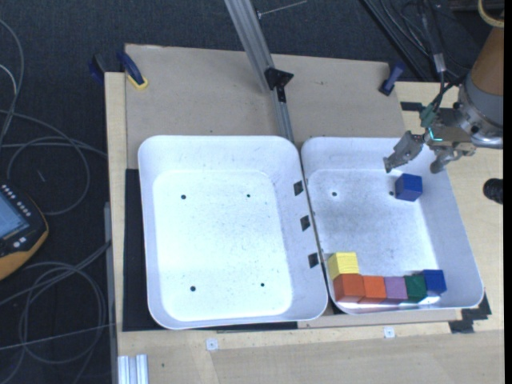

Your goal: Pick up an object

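Observation:
A blue cube (409, 187) lies alone in the upper right part of the right bin (364, 222). My gripper (418, 159) hovers just above and behind it, fingers spread open with nothing between them. Along the right bin's front wall runs a row of blocks: a yellow block (344, 263), an orange block (349, 286), a second orange block (374, 287), a purple block (396, 287), a green block (414, 286) and a small blue block (434, 280).
The left bin (216, 230) sits beside the right one, joined by black clips (304, 222). A metal pole (254, 46) slants across the bench's back. Blue clamps (133, 69) hold the board corners. Cables lie on the floor at left.

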Controlling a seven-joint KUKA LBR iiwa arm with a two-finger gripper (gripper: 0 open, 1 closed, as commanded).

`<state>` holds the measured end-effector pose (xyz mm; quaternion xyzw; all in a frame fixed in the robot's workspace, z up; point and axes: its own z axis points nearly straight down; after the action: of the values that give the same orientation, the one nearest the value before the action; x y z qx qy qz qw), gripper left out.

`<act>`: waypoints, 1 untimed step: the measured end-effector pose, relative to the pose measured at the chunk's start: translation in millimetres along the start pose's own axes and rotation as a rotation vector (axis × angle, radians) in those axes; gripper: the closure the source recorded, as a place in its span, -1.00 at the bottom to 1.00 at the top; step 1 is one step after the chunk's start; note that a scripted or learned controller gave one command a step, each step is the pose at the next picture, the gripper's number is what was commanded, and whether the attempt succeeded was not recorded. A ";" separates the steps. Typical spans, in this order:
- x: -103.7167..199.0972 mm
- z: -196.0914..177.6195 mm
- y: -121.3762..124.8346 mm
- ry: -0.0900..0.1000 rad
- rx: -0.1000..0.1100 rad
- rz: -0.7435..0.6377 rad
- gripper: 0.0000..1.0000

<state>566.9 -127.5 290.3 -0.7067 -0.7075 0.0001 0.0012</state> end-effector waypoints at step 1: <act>-0.2 0.0 0.0 0.000 -0.001 0.001 -1.00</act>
<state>566.9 -127.7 290.3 -0.7070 -0.7072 -0.0001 0.0009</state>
